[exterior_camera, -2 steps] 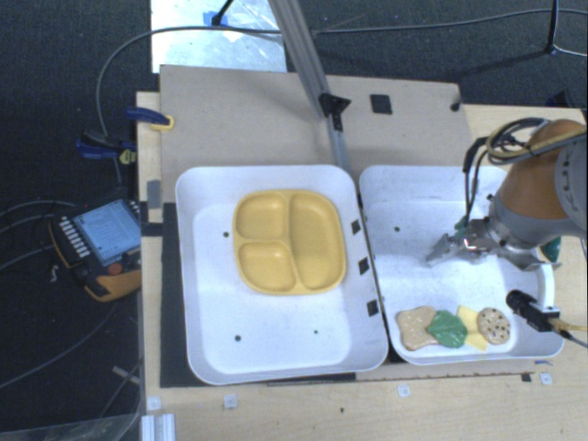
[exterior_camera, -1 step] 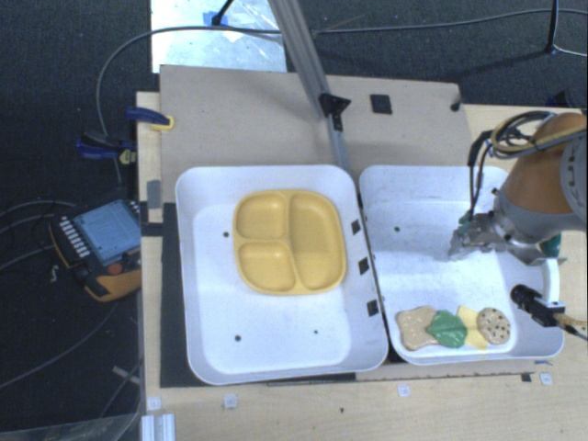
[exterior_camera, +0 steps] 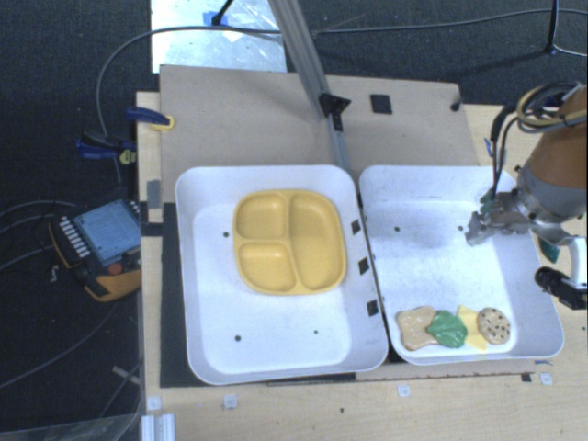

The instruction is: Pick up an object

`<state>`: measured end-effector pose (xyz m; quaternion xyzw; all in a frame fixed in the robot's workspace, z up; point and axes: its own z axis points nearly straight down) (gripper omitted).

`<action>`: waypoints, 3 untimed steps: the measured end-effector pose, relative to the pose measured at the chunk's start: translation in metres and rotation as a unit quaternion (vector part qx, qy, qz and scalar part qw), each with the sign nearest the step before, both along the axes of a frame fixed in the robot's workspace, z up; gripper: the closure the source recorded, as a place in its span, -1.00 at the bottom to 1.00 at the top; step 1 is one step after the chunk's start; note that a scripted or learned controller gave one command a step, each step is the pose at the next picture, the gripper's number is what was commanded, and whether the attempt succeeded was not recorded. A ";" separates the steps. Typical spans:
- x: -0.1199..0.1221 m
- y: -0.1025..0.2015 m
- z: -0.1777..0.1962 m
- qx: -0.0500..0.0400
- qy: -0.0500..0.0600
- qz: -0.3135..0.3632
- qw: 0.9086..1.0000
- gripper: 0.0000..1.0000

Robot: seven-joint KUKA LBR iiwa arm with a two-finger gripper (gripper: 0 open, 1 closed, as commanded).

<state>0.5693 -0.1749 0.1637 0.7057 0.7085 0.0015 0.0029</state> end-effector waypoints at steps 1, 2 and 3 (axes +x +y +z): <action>-0.005 0.006 0.055 0.000 0.000 0.001 1.000 1.00; -0.005 0.008 0.099 0.000 0.000 0.001 1.000 1.00; -0.001 0.055 0.102 0.001 0.002 0.003 1.000 1.00</action>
